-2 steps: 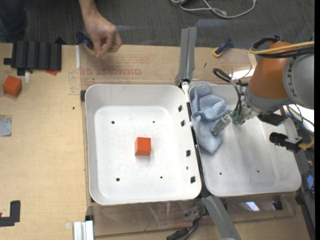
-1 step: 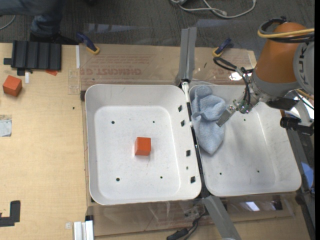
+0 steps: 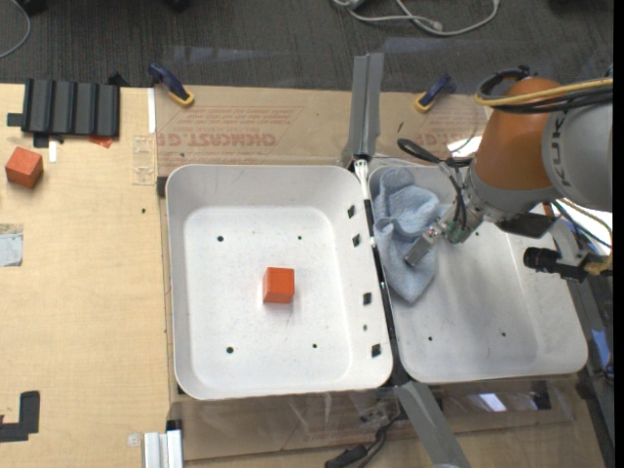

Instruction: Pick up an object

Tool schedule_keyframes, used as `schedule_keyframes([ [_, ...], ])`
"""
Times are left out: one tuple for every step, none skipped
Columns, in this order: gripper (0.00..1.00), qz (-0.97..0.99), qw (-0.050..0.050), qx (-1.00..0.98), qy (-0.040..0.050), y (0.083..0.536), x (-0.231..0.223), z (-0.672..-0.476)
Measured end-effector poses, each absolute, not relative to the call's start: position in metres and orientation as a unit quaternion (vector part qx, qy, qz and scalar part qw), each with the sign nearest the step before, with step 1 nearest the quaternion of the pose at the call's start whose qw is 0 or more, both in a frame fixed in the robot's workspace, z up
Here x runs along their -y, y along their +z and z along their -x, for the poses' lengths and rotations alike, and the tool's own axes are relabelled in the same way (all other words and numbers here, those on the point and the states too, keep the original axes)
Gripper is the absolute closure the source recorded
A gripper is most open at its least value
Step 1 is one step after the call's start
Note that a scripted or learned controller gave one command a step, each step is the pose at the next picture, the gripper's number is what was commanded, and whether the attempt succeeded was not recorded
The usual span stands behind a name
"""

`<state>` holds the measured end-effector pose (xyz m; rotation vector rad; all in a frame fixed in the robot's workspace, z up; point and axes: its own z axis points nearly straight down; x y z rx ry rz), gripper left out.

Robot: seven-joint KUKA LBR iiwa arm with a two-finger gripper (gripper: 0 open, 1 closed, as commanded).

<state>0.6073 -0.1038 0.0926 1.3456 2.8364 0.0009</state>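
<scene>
camera view, arm reaching from right, end effector (image 3: 421,252) lowered onto blue cloth (image 3: 405,227), grip state unclear

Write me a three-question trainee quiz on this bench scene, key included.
1. True or false: the orange cube lies in the right bin.
2. Which thing lies under the gripper: A) the blue-grey cloth, B) the orange cube, C) a blue clamp?
3. Fill in: a second orange block sits on the bench, outside the bins, at the view's far ____.

Key: 1 false; 2 A; 3 left.
</scene>
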Motion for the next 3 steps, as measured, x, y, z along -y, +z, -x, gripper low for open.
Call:
schedule_keyframes([
  [1.0, -0.431, 0.001, -0.902, 0.0005, 0.102, 0.106, -0.607],
  [1.0, -0.513, 0.001, -0.858, -0.0007, 0.192, 0.041, -0.64],
  [1.0, -0.533, 0.0, -0.846, -0.0016, 0.133, 0.11, -0.658],
])
